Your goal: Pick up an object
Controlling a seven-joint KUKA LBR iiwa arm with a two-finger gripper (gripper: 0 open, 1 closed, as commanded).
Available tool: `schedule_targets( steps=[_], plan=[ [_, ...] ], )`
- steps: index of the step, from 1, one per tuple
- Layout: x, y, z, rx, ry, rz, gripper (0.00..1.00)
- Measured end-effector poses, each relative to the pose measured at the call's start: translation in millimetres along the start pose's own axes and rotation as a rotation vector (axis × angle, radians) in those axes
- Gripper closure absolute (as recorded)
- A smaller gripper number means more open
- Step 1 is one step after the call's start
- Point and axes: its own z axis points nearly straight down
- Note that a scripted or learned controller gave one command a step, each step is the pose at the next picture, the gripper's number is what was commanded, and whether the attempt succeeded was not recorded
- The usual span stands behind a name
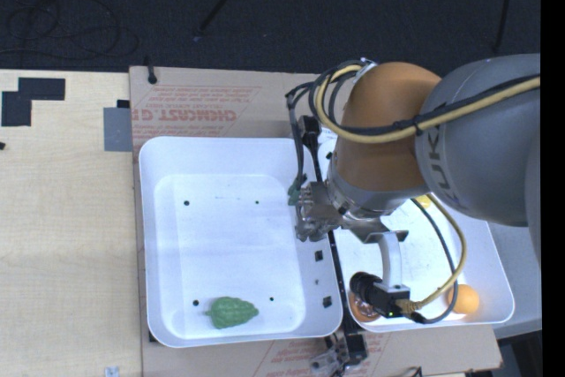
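Grey KUKA arm (481, 146) with orange wrist band (384, 132) is closest to the lens, reaching in from the right and covering much of that side. Far left: pale wooden bench top (62, 234). Next is a brown cardboard sheet (190, 106) with red print, under both bins. The shallow white plastic left bin (221, 225) holds one thing, a small green lumpy blob (233, 312). It lies near the front wall, touching nothing else. The gripper (309, 214) is at the left bin's right wall, by the divide between the bins and well apart from the green blob. Nothing is seen in it, and I can't tell if it is open or closed because the wrist hides it. The shallow white plastic right bin (496, 282) is mostly covered by the arm, and a small orange ball (466, 300) shows by its front right corner. Progress, judged: pick not done. Nothing is lifted, and both candidates rest on bin floors. Left to do: choose a target, get over it, descend, close, lift. The green blob looks easier since it is out in the open. The orange ball is near a wall and may roll.
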Motion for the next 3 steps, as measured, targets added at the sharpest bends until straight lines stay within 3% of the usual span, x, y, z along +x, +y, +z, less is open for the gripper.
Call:
schedule_targets(
  steps=[1, 2, 3],
  plan=[
    [-14, 49, 36, -0.002, 0.000, -0.004, 1.00],
    [-6, 99, 47, -0.005, 0.002, -0.009, 1.00],
    [26, 128, 45, -0.005, 0.003, -0.009, 1.00]
  ],
)
